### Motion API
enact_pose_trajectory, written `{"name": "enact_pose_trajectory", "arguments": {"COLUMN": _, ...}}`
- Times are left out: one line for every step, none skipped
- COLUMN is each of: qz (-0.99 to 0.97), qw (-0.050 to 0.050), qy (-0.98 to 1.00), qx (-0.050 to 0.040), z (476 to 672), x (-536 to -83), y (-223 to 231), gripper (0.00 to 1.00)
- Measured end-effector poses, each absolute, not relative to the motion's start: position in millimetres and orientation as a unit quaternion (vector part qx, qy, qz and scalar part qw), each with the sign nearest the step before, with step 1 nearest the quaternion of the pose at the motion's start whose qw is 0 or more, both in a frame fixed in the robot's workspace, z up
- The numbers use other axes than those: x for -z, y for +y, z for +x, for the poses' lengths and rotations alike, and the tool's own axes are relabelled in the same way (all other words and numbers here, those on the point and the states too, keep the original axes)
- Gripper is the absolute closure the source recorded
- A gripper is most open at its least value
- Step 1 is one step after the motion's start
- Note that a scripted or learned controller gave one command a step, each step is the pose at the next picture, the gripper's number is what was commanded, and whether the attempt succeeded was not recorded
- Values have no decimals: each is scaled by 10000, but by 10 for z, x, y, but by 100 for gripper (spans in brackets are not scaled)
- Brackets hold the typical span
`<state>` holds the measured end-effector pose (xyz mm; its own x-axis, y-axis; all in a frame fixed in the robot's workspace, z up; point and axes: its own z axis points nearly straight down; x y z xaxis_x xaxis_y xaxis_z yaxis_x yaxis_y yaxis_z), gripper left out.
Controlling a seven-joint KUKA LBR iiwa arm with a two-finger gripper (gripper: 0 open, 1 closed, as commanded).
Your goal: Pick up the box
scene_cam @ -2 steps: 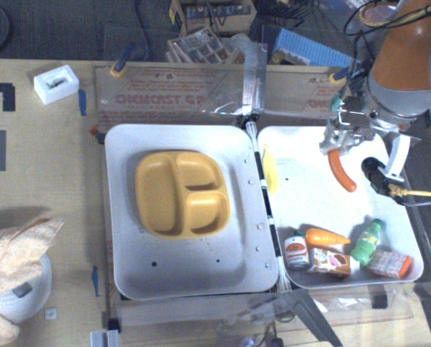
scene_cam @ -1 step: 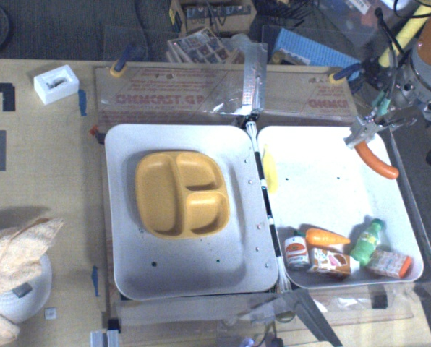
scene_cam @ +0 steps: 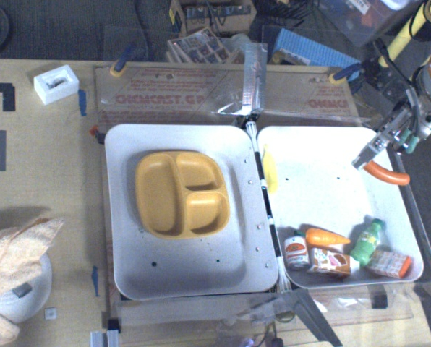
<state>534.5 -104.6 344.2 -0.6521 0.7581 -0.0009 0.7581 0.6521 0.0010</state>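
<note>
A small brown and orange box [scene_cam: 331, 261] lies flat at the near edge of the right bin [scene_cam: 324, 172], between a white and red can [scene_cam: 296, 251] and a green bottle [scene_cam: 366, 241]. An orange carrot [scene_cam: 327, 236] lies just behind the box, touching it. A second, pinkish-red packet [scene_cam: 390, 264] sits in the bin's near right corner. My gripper [scene_cam: 372, 152] hangs over the far right side of this bin, well above and apart from the box, with nothing seen in it.
A curved orange piece [scene_cam: 387, 173] lies at the right bin's rim just below the gripper. A yellow item [scene_cam: 270, 169] rests against that bin's left wall. The left bin [scene_cam: 129, 266] holds a yellow divided plate [scene_cam: 181, 194].
</note>
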Motion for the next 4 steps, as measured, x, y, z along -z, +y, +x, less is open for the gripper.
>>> {"name": "enact_pose_trajectory", "arguments": {"qz": 5623, "qw": -1, "qy": 8269, "qx": -1, "z": 5178, "x": -2590, "y": -657, "gripper": 100}}
{"name": "enact_pose_trajectory", "arguments": {"qz": 5796, "qw": 10, "qy": 8149, "qx": -6, "z": 4962, "x": -1264, "y": -1036, "gripper": 100}}
{"name": "enact_pose_trajectory", "arguments": {"qz": 5797, "qw": 6, "qy": 8148, "qx": -4, "z": 4959, "x": -1260, "y": -1037, "gripper": 0}}
{"name": "enact_pose_trajectory", "arguments": {"qz": 5420, "qw": 21, "qy": 8404, "qx": -6, "z": 5482, "x": -1220, "y": -1550, "gripper": 0}}
